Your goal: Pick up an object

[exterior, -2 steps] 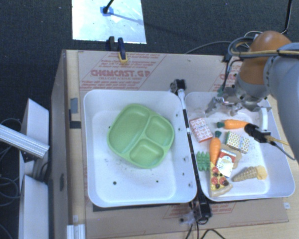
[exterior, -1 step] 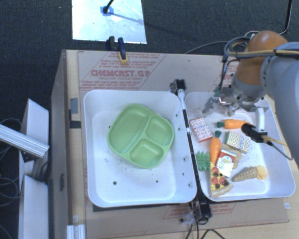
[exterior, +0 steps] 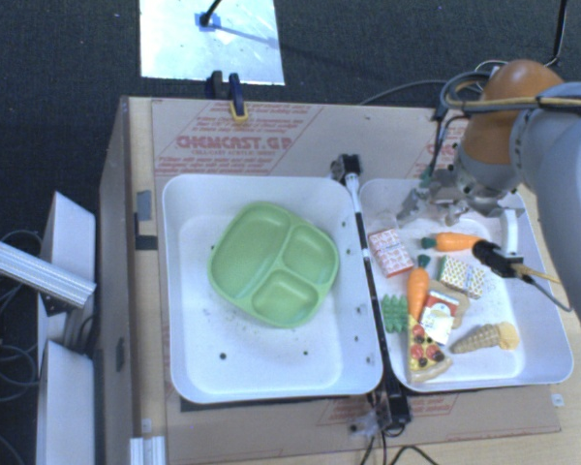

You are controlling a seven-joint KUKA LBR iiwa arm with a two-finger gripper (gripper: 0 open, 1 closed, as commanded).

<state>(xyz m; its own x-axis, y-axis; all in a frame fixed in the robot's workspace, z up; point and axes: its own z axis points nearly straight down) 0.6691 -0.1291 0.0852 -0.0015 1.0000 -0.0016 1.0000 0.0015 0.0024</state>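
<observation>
A: Report gripper status.

B: The two-finger metal gripper [exterior: 436,199] hangs over the far end of the shallow white right-hand bin [exterior: 547,356]. Whether it is spread or closed cannot be told at this angle. Nothing is visibly held.

A: Locate the candidates for pickup.

B: All lie loose in the right-hand bin: a small orange toy carrot [exterior: 455,242] just in front of the gripper, a red-and-white printed carton [exterior: 390,252] near the dividing wall, a larger orange carrot with green leaves [exterior: 414,296], a toy pizza slice [exterior: 426,347] and a tan ice-cream cone [exterior: 486,336]. They appear scattered, not arranged.

A: And the other bin?

B: The shallow white left-hand bin [exterior: 203,376] carries a pale green divided plastic plate [exterior: 274,263], lying flat and central.

A: Clearance assessment?

B: The small carrot has open floor on its far side, so it looks the easiest target. The carton and leafy carrot lie near the dividing wall, where finger room is probably limited.
</observation>
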